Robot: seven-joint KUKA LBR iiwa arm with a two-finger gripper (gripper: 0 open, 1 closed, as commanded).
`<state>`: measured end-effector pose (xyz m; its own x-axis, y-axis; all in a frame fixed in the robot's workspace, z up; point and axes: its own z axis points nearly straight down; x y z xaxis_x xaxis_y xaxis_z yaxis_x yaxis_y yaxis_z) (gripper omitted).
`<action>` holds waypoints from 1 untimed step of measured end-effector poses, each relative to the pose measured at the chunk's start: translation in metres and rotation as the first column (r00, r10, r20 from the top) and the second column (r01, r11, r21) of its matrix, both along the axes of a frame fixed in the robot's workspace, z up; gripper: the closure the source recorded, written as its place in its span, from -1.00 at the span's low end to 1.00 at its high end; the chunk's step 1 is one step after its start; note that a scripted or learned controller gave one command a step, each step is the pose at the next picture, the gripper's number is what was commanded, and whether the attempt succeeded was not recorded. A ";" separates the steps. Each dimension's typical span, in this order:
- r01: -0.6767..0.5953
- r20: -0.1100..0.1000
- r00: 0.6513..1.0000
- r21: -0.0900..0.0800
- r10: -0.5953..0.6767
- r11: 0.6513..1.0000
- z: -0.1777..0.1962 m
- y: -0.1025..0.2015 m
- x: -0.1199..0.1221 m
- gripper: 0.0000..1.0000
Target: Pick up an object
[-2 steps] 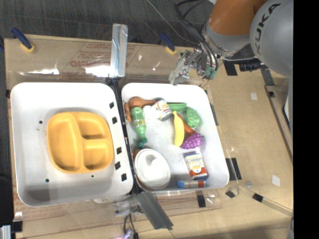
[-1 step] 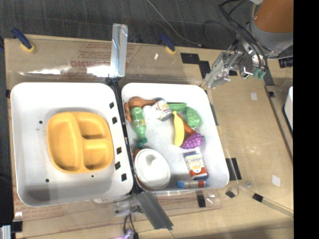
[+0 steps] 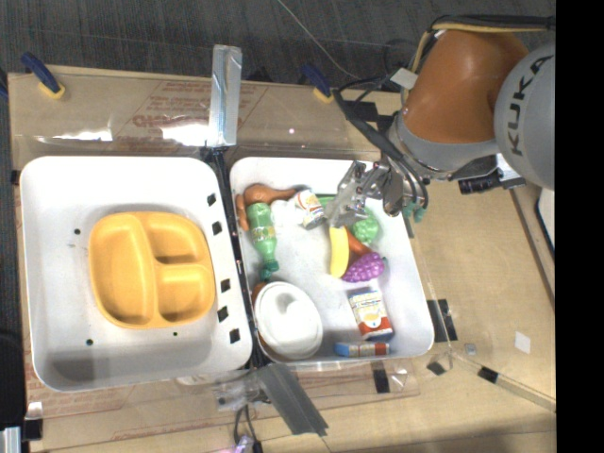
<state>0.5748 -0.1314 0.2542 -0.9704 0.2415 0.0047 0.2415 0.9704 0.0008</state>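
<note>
Camera view: end effector [image 3: 345, 206] just above banana [image 3: 338, 251].

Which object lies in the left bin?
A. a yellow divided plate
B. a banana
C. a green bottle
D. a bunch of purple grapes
A: the yellow divided plate lies in the left bin, whereas the banana, the purple grapes and the green bottle are all in the right bin.

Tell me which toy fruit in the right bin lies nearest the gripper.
The yellow banana, directly below the gripper; the purple grapes lie farther down.
</note>
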 end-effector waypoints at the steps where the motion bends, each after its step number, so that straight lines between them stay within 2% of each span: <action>1: -0.035 0.006 0.999 -0.002 0.035 0.999 -0.001 -0.003 0.054 1.00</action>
